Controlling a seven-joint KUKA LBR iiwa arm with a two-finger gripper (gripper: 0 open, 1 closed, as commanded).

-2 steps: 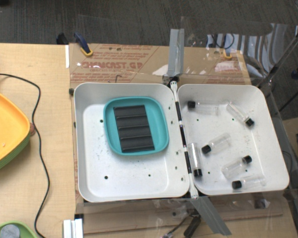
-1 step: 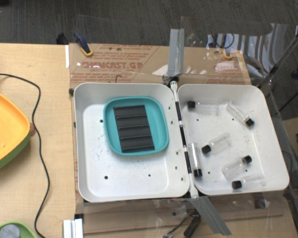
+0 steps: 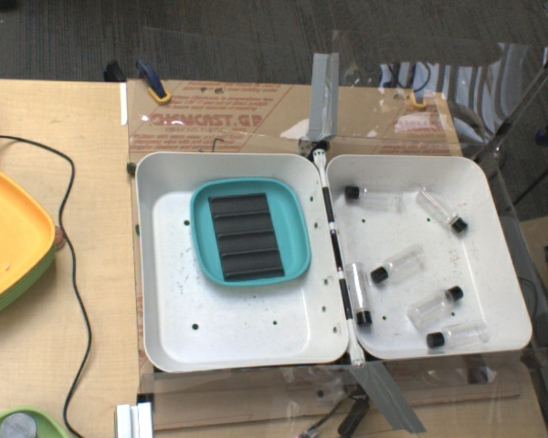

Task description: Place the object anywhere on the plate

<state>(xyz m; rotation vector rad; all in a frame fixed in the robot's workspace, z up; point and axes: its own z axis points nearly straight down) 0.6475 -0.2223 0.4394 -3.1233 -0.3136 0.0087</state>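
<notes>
A teal square plate (image 3: 297, 237) lies in the left white bin (image 3: 164, 299), toward its back. A black ribbed slab (image 3: 245, 235) rests flat on the middle of the plate. The right white bin (image 3: 498, 245) holds several clear vials with black caps, lying on their sides. One vial (image 3: 370, 195) lies near the back left, another (image 3: 441, 210) at the back right, and one (image 3: 395, 266) sits mid-bin. A further vial (image 3: 358, 297) lies along the wall between the two bins.
Stacked yellow and green dishes (image 3: 9, 245) sit on the wooden bench at far left, with a black cable (image 3: 73, 272) trailing beside them. Cardboard (image 3: 219, 117) lies behind the bins. A grey metal post (image 3: 323, 99) stands at the back between them.
</notes>
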